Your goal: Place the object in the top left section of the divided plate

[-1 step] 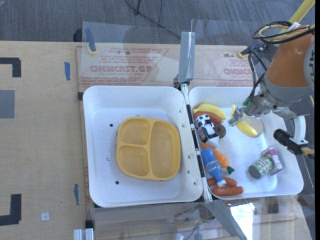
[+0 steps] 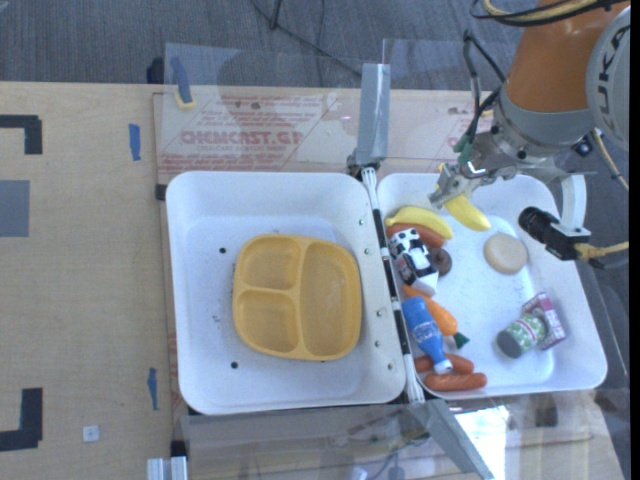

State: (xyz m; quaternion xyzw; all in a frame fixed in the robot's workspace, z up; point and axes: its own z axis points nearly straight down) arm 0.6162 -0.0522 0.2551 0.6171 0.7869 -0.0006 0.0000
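Camera view: arm over right bin [image 2: 580, 368], divided plate [image 2: 297, 296] in left bin [image 2: 190, 268].
Hand [image 2: 457, 182] at right bin's 11 o'clock, hard to say if apart or together; lemon-yellow piece [image 2: 468, 212] just under it, banana [image 2: 420, 221] beside, at the piece's 8 o'clock.

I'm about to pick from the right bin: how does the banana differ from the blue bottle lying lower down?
The banana is yellow and curved; the blue bottle is straight, with a white label. The banana lies near the top of the right bin, crosswise; the bottle lies lower, lengthwise along the left wall. The gripper hangs just above the banana, well away from the bottle. Both lie on their sides among other toys, outside the divided plate.
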